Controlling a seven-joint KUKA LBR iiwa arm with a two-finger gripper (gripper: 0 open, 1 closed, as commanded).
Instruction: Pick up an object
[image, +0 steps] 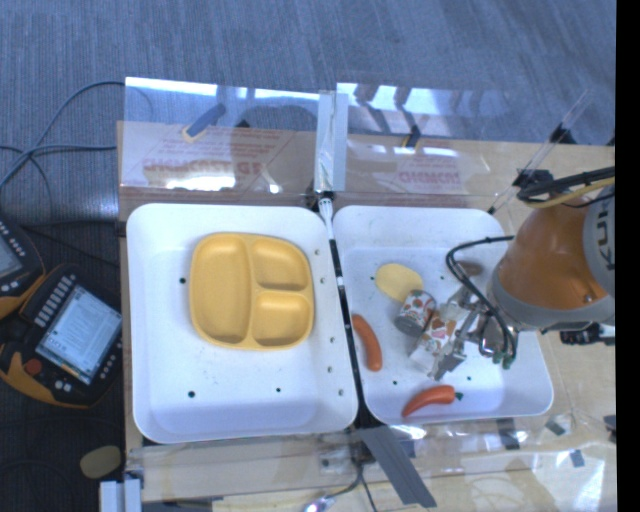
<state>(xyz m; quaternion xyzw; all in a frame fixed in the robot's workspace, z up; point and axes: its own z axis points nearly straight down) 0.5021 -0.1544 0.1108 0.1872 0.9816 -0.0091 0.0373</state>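
Objects for picking lie together in the right bin (520, 395) — a small can (414, 311) on its side, a yellow piece (398, 279) just behind it, a sausage (369, 342) near the dividing wall and a red pepper (431, 399) toward the front edge — while the left bin (160, 400) carries only a yellow divided tray (251, 289). Reaching in from the right, the tool (452, 340) sits low beside the can, likely lining up on it, though whether it is wide or narrow I cannot tell — nothing visibly sits in it.
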